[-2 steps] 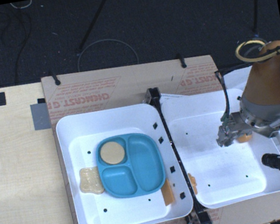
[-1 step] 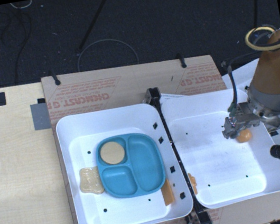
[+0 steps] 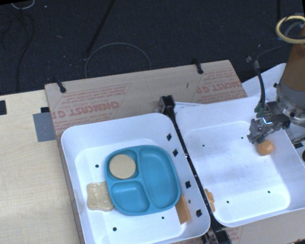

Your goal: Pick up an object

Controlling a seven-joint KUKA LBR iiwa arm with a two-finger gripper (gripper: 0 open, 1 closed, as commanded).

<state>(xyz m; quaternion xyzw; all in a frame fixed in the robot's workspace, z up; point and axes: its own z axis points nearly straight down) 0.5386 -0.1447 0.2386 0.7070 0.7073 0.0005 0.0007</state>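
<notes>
Arm (image 3: 300,83) comes in from the right, over the right bin's (image 3: 244,213) right edge, near its far right corner. Gripper (image 3: 260,133) is low inside that bin; an orange object (image 3: 266,148) sits right under its tip, touching or nearly so. Can't tell if the fingers are open or closed, and can't tell if the object is between them or just lying on the bin floor beside them.

Left bin (image 3: 97,239) holds a blue tray (image 3: 143,180) with three compartments, about centre. A round tan piece (image 3: 122,166) lies in the tray's far left compartment. A pale yellow piece (image 3: 98,197) lies on the bin floor against the tray's left edge. An orange-brown strip (image 3: 182,209) leans at the left bin's near right corner, by the divider. A small orange bit (image 3: 210,198) sits at the right bin's near left edge, just across the divider.

Both bins rest on a cardboard sheet (image 3: 135,92).
</notes>
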